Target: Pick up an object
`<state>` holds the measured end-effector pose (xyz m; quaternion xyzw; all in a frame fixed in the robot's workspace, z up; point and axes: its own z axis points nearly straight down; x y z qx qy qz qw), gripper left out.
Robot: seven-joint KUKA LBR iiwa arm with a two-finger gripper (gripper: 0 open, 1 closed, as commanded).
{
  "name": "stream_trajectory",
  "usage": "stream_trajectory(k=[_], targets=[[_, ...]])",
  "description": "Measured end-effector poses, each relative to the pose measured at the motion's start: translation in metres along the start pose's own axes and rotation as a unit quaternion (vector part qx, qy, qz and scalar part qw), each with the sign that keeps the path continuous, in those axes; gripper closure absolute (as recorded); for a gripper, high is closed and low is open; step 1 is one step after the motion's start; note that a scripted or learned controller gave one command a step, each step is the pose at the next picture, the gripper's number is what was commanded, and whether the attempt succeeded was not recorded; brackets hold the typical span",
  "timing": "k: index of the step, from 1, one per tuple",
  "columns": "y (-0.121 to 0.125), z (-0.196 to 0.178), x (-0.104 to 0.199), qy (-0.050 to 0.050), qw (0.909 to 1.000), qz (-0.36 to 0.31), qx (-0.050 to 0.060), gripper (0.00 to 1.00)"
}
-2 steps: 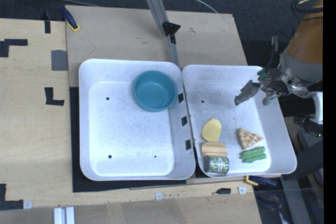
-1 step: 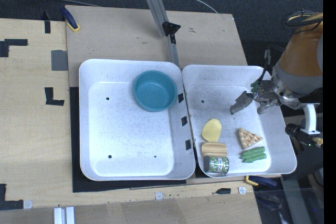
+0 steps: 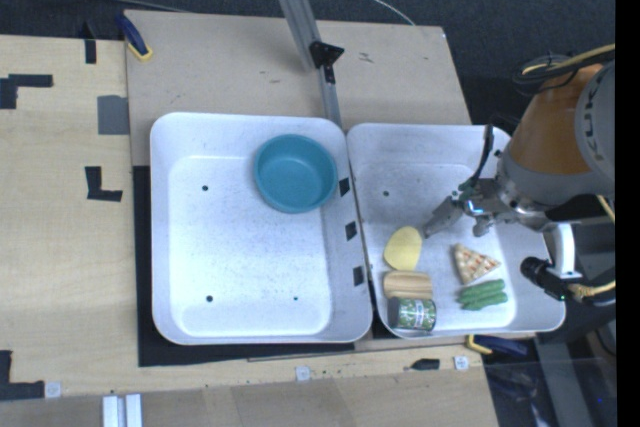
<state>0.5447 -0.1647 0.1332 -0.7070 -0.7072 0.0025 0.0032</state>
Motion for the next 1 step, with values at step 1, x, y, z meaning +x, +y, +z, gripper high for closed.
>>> stream_trajectory(k=[1], targets=[[0.0012, 0.0432, -0.0005, -0.001, 1.0000, 0.000, -0.004, 0.00]])
